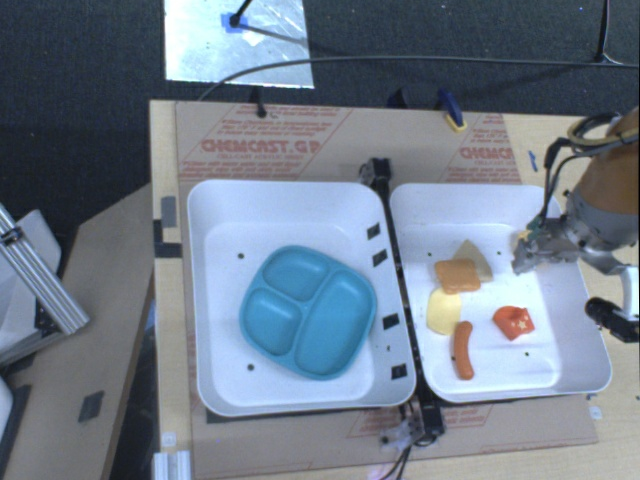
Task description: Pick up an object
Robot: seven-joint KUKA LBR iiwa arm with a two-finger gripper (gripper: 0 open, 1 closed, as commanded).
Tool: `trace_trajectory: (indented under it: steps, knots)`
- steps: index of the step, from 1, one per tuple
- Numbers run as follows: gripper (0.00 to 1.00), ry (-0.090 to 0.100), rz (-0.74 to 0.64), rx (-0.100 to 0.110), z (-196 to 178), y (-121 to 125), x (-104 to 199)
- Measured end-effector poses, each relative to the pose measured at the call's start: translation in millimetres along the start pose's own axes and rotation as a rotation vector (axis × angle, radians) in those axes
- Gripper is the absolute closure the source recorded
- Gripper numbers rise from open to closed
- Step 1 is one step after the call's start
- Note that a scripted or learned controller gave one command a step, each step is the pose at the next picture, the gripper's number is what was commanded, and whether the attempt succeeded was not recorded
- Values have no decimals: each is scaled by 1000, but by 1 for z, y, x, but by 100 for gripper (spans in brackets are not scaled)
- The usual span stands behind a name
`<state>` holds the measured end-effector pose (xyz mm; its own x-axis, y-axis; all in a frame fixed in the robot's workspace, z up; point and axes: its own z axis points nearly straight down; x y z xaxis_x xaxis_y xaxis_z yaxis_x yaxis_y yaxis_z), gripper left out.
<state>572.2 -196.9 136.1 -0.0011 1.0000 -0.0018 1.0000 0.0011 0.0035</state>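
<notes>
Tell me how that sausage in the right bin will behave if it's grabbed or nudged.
The sausage looks round-bodied and long, so a sideways nudge would probably roll it. Its glossy skin suggests it may slip from a pinch. It looks like light toy food, likely stiff rather than floppy, lying apart from the yellow piece.

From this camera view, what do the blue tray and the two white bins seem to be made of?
The blue tray looks like moulded plastic with a matte finish: one even colour, rounded compartments, soft edges. The left bin and right bin look like thin formed white plastic, slightly glossy, with rounded corners and smooth walls. I cannot be sure from the picture alone.
</notes>
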Motion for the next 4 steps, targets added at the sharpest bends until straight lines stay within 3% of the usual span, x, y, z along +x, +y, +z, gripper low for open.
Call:
trace_trajectory:
  steps: [1,2,4]
  knots:
    - [100,-1,-3,-4,-64,-1,1]
    - [100,0,-4,-3,-101,1,0]
    - [100,4,-10,1,-115,17,113]
